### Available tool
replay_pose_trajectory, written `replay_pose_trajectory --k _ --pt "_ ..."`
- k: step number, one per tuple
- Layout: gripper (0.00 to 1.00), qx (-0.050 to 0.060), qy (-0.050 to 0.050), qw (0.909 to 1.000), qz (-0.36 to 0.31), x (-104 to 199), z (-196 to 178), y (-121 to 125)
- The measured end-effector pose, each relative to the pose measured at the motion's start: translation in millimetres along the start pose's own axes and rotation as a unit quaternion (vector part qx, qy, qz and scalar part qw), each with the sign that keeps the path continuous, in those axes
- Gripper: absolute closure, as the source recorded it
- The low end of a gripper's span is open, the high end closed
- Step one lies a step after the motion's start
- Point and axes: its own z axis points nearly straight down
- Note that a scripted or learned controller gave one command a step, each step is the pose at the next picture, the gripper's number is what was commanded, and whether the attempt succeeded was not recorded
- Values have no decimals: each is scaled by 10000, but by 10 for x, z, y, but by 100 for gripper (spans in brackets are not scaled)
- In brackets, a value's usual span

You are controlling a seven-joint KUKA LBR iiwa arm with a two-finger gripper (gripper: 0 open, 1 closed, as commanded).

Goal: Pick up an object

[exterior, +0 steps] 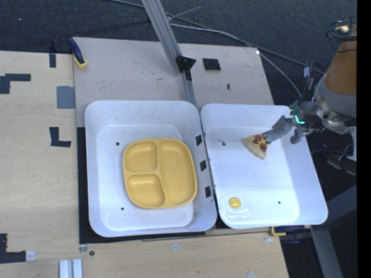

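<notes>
Camera view, from the near edge outward. Closest, along the bottom: wooden bench top (35, 172) with dark tape marks. Next, two shallow white bins side by side. Left bin (98, 155): yellow divided plate (159, 172) with three compartments, lying flat near the middle. Right bin (301, 172): toy fried egg (235, 203) in the near left corner, flat on the floor, well apart from everything else. Further back in the same bin, toward the far right: toy pizza slice (255, 145), tan with red spots, lying on the bin floor. Right at the slice's upper right edge: gripper (270, 135), reaching in low from the right, one grey finger (278, 128) slanting down to touch or nearly touch the slice. Cannot tell whether clenched or released, nor whether the slice sits between the fingers. Behind the gripper, at the right edge: grey arm with orange band (342, 68). Farthest back: grey metal pole (165, 28) slanting up from between the bins, and thin cables across dark carpet.
</notes>
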Motion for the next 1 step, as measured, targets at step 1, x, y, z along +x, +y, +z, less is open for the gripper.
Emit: replay_pose_trajectory --k 1 --pt "0 -12 -3 10000 -2 0 -8 5"
